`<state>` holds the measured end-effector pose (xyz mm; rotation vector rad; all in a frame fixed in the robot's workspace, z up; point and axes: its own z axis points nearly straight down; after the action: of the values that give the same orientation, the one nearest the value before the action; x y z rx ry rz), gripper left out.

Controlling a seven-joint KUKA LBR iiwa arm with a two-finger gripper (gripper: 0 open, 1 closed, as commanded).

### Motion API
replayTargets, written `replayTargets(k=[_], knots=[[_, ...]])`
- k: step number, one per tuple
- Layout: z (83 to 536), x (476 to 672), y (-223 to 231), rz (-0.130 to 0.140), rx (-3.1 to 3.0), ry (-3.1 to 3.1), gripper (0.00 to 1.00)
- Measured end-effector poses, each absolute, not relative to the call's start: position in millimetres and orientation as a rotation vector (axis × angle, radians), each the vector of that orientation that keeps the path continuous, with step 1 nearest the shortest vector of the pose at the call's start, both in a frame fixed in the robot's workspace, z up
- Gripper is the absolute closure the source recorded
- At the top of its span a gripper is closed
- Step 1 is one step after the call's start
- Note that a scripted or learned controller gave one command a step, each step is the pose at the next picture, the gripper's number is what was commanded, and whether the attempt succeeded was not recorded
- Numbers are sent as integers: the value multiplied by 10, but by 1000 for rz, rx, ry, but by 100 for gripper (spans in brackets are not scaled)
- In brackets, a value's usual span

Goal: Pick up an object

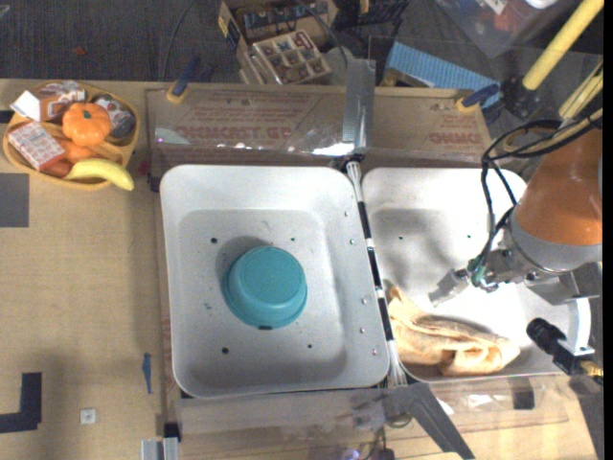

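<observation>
My claw hangs over the right bin, just above a tan, floppy, bread-like thing that lies along the bin's front edge. I cannot tell how my claw is set. It holds nothing that I can see. In the left bin sits 1 blue-green bowl, upside down, near the middle. A basket of toy food sits at the bench's back left corner.
</observation>
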<state>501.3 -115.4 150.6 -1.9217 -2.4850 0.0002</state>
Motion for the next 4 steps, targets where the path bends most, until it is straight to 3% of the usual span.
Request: replayTargets(k=[1,2,3,4], knots=[[903,4821,-1407,-10,-1774,-2600,0],[896,5149,-1541,-9,-2095,-2353,0],[903,4831,-1143,-10,-1909,-2511,0],[1005,4835,-1159,-13,-1917,-2507,100]])
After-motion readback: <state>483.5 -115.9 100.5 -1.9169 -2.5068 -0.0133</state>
